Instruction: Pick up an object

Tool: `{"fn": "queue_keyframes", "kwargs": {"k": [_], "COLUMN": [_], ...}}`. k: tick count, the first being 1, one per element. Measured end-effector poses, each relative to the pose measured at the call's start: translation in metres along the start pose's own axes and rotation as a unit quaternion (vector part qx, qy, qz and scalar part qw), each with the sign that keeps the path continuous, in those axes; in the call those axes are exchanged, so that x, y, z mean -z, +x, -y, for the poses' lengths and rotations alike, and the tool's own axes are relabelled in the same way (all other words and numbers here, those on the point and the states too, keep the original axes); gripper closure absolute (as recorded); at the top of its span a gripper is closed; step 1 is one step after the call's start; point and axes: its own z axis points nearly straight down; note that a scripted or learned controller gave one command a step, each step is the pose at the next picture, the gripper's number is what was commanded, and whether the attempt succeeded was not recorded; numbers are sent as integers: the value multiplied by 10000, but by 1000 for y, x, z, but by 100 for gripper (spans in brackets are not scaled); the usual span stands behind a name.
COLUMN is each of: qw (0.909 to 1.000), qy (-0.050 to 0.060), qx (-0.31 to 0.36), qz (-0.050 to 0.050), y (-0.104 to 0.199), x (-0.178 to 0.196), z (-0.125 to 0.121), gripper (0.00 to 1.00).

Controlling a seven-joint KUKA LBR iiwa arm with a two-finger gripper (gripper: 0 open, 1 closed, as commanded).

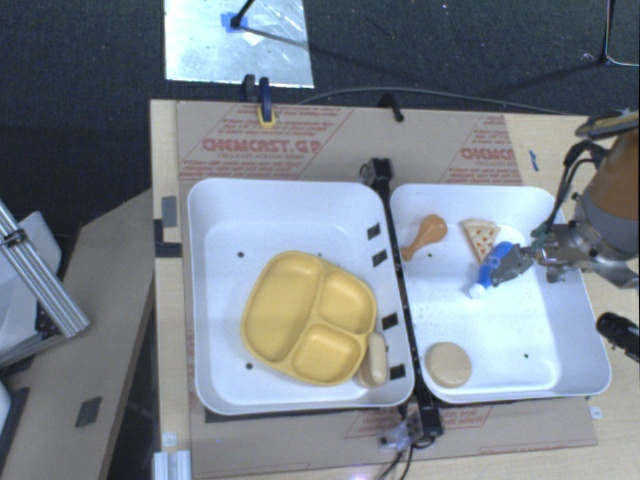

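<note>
I see the hand (pixel 512 264) low inside the right bin (pixel 520 378), reaching in from the right side with the arm (pixel 610 218) bent down over the bin's right wall. A small blue and white thing (pixel 490 273) lies right at the tip of the hand, touching it or almost touching it, and I cannot tell if the hand is holding it. I cannot tell if the hand is spread or squeezed either, because it is too small and dark to see. The blue thing is long, and it points from lower left up to the hand. Just above it is a waffle piece (pixel 480 236), with a toy drumstick (pixel 426 234) to its left. A round cookie (pixel 449 363) sits well apart, near the front. I think the blue thing is the one to grab, since it is nearest.
</note>
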Motion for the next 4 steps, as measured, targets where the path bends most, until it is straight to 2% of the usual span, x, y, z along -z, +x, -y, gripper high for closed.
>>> {"fn": "queue_keyframes", "kwargs": {"k": [1, 3, 4], "qw": [10000, 10000, 10000], "qy": [14, 8, -11], "qx": [-2, -13, -5], "qz": [-4, -1, 3], "y": [7, 5, 5], "x": [-47, -140, -127], "z": [-6, -1, -2], "gripper": [0, 0, 100]}}
